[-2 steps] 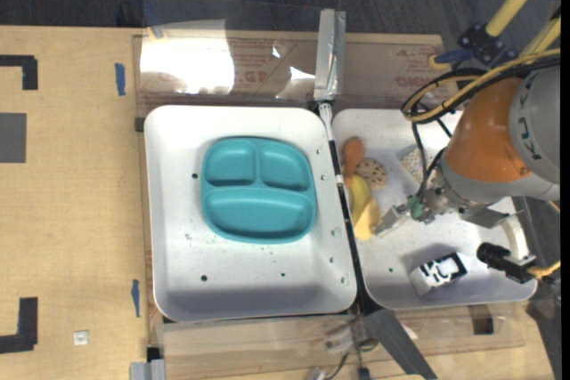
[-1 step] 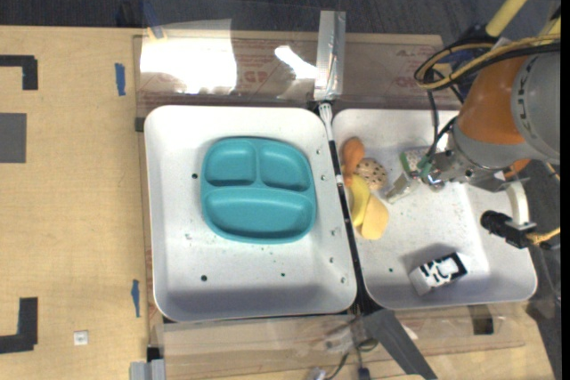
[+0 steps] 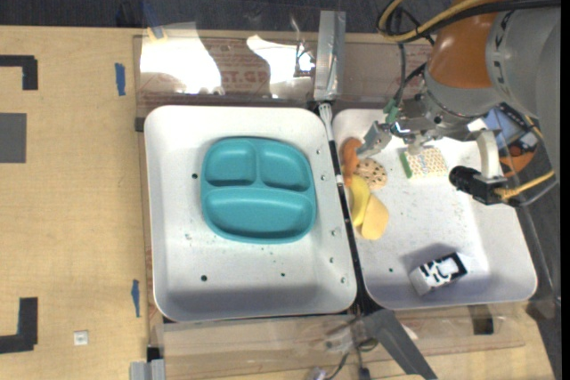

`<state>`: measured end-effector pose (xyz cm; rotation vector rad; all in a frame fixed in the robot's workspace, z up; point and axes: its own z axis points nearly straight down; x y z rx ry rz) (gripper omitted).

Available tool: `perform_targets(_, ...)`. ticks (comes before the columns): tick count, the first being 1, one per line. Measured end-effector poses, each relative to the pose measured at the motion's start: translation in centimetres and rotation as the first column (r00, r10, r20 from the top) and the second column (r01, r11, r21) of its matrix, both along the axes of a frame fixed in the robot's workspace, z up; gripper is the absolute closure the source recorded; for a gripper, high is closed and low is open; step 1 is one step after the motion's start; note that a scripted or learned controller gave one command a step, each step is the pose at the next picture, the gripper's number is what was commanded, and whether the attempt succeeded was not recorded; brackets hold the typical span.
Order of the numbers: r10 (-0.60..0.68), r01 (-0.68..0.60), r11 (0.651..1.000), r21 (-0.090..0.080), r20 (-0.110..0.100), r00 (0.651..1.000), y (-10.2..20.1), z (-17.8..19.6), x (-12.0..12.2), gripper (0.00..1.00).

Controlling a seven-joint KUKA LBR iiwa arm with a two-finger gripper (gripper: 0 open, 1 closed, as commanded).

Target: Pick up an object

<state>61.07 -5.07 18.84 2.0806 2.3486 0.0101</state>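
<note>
The right white bin [image 3: 504, 260] holds several small items. An orange piece [image 3: 351, 149], a speckled round piece [image 3: 373, 173] and a yellow banana-shaped toy [image 3: 368, 209] lie bunched against its left wall. A checked card with a green edge [image 3: 427, 160] lies near the back. A black-and-white block [image 3: 438, 271] sits alone near the front. My gripper [image 3: 398, 131] hangs over the back left part of this bin, between the orange piece and the checked card. I see nothing held in it.
The left bin [image 3: 169, 218] carries a teal divided plate [image 3: 259, 189]. A ridge [image 3: 342, 218] separates the two bins. Clear plastic sheeting and a metal post [image 3: 328, 58] stand behind them. Yellow and black cables [image 3: 419, 4] loop off the arm at the upper right.
</note>
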Motion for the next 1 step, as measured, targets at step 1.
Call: perform_targets(1,0.004,-0.004,1.0,-0.004,-0.013,1.0,-7.25,-4.28,0.88,0.0)
